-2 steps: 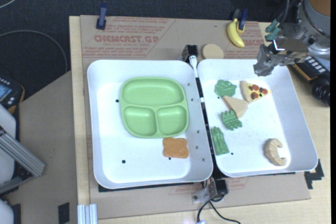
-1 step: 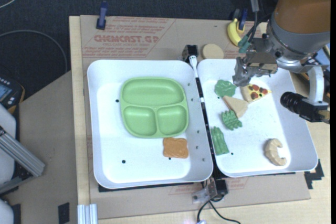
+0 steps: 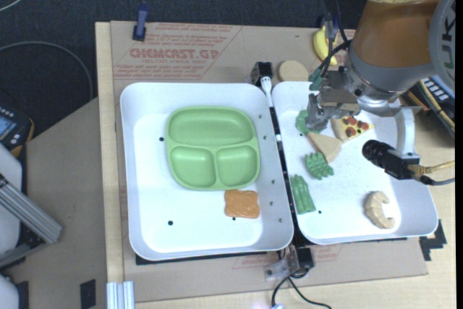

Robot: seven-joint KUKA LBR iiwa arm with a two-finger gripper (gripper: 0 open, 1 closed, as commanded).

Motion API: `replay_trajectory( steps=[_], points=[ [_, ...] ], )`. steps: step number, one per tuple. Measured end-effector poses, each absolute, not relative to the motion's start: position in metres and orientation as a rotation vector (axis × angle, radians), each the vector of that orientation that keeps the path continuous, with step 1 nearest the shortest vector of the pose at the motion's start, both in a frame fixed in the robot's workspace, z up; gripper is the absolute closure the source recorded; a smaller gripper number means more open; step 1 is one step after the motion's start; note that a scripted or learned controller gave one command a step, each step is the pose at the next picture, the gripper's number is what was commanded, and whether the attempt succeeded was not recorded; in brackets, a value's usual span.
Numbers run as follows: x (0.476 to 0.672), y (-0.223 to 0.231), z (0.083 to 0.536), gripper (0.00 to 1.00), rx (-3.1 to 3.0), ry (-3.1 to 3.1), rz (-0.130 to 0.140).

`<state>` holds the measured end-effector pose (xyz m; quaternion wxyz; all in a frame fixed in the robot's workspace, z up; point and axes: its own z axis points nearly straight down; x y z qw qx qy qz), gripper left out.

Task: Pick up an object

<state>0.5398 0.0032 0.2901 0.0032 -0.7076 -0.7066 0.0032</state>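
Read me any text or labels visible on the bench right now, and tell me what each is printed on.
"CHEMCAST G P" in red, printed on the brown protective sheet behind the left bin.
Smaller red lines above and below it on the same sheet: too blurred to read.

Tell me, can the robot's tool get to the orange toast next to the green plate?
Probably yes. The orange toast lies flat in the left bin, beside the green plate, with nothing on top of it. The tool hangs over the right bin, so it would have to cross over.
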Motion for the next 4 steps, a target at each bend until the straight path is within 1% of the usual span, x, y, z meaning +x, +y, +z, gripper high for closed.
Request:
replay_trajectory(
  steps=[1,2,3,4],
  points=[
    [0.5,0.021,0.409,1.0,-2.224,-2.231,-0.019],
    [0.491,0.011,0.354,1.0,-2.221,-2.215,0.007],
    [0.479,0.058,0.404,1.0,-2.217,-2.231,-0.01],
    [0.48,0.055,0.412,1.0,-2.222,-2.226,-0.005]
  ],
)
